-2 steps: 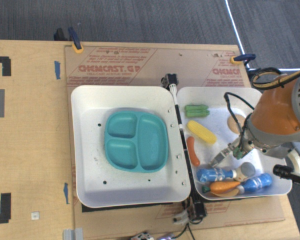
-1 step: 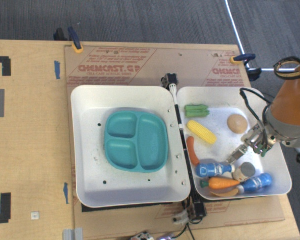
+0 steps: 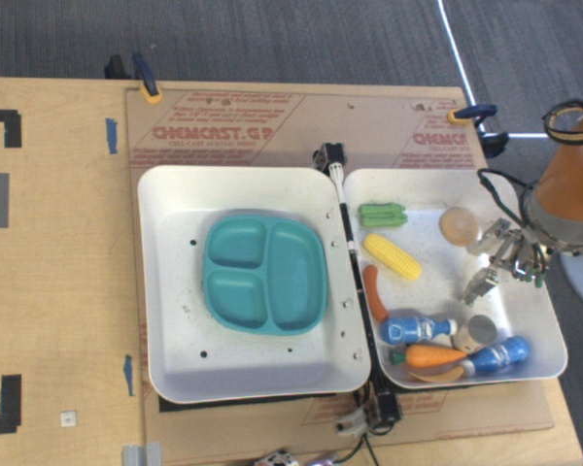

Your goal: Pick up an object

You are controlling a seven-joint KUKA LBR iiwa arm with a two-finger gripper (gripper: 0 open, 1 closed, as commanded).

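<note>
Pale wooden table (image 3: 49, 289) carries two white bins. Nearest in the right bin (image 3: 549, 343), an orange plastic carrot (image 3: 433, 356) and two blue bottles (image 3: 418, 331) crowd together, awkward to grip. Farther back, the yellow plastic corn cob (image 3: 392, 256) lies apart: light, rigid, ridged, best pinched across its middle. Beyond it lies a green toy pod (image 3: 382, 215). The gripper (image 3: 488, 278) hangs over bare floor nearby, grasping nothing; its spread I cannot tell.

- The counter (image 3: 49, 289) is light wood, well to the left of the fingers (image 3: 486, 282).
- A printed cardboard sheet (image 3: 233, 129) lies flat on it.
- Two white bins rest on the sheet, touching: the right bin (image 3: 554, 343) under the fingers, the left bin (image 3: 165, 289) beyond it.
</note>
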